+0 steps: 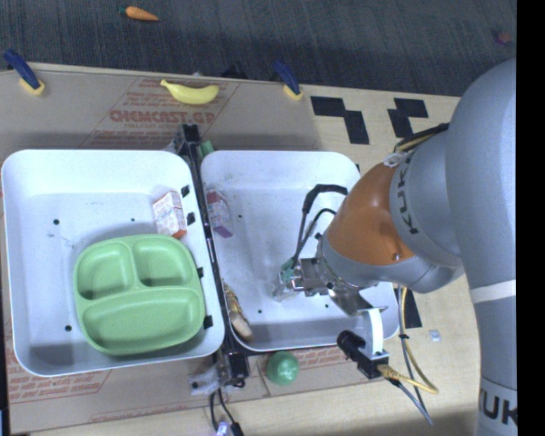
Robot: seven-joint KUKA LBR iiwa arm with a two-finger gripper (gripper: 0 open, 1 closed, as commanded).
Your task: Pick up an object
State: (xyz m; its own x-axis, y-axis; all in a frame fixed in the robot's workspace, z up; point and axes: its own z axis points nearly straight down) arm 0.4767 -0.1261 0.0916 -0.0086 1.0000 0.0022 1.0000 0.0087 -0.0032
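Note:
My gripper [289,282] hangs low in the right bin [272,166], near its front middle, under the orange band of the arm. Its metal fingers are small and partly hidden by the wrist. A purple-and-white wrapper [217,212] lies at the right bin's left wall, well left of the gripper. A tan, brownish object [235,317] rests in that bin's front left corner. In the left bin sit a green divided tray [141,291] and a small red-and-white packet [169,213] behind it.
A yellow banana [191,91] lies on the cardboard behind the bins. A green ball [282,367] sits on the bench in front of the right bin. Blue clamps [24,71] hold the cardboard's back edge. An orange carrot-like item [142,13] lies on the floor.

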